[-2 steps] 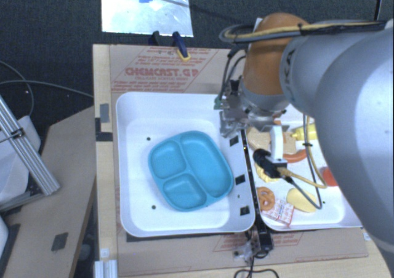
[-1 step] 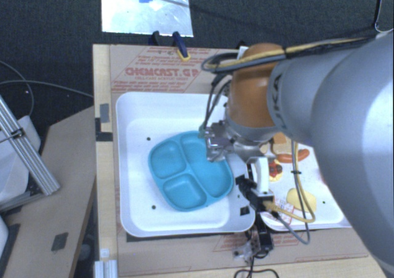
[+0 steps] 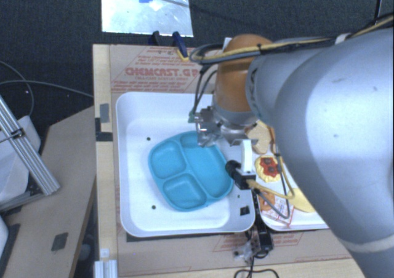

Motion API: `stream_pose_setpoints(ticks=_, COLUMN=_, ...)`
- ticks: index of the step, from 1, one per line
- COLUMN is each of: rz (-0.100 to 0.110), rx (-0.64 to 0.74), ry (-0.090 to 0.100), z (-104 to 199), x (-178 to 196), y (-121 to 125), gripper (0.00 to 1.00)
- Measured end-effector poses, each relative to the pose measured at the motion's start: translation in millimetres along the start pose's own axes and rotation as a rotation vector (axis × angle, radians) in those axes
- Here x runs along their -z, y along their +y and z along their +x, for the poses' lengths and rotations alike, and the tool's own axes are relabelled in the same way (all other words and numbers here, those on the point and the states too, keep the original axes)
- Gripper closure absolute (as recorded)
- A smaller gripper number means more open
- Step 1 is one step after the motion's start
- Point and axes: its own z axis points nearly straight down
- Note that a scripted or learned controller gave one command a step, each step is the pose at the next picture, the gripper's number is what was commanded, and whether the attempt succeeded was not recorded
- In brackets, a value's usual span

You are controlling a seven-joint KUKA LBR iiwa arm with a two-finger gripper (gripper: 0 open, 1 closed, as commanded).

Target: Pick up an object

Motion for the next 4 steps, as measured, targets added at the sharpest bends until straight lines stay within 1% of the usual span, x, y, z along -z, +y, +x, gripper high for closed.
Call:
stream_pose_setpoints(ticks=1, rz=-0.021, rx=-0.003, ry=-0.002, z=37.0, x=-24.5, y=-55.0, gripper=1.00)
stream_pose_setpoints(ticks=2, rz=-0.024, rx=-0.001, ry=-0.003, z=97.3, x=-31.0, y=4.2, gripper=1.00)
stream_pose_setpoints(ticks=3, rz=-0.012, rx=0.004, ry=0.011, z=118.4, x=194.6, y=-80.2, gripper=1.00)
stream_pose_setpoints(ticks=4, rz=0.002, rx=-0.005, ry=0.000, z=121.9, x=136.9, y=-24.3, gripper=1.00)
